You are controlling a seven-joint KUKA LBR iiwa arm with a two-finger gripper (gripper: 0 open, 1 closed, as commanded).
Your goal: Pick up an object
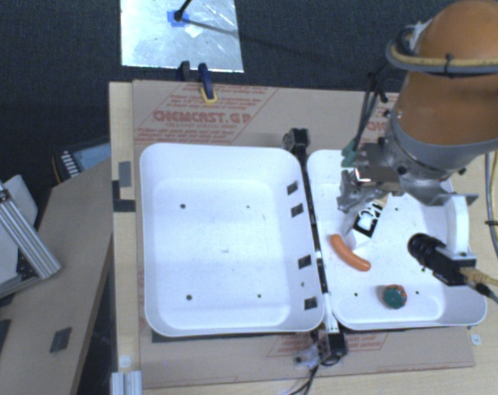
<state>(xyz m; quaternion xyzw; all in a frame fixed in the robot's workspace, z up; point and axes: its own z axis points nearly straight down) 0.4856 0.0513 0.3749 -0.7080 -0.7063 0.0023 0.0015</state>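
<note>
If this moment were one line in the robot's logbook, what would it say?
gripper: over right bin, nothing visibly held | orange sausage-shaped object: lying in bin | teal ball: lying in bin

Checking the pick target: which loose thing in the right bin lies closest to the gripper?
The orange sausage-shaped piece, just below the gripper. The round teal-and-red object sits farther off, toward the right bin's front edge.

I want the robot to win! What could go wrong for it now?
1. The small orange sausage-shaped object lies near the divider between the white bins, so the gripper might bump that wall.
2. The round teal ball could roll away when touched.
3. The black-and-white object sits partly under the gripper, so a grab might miss.
</note>
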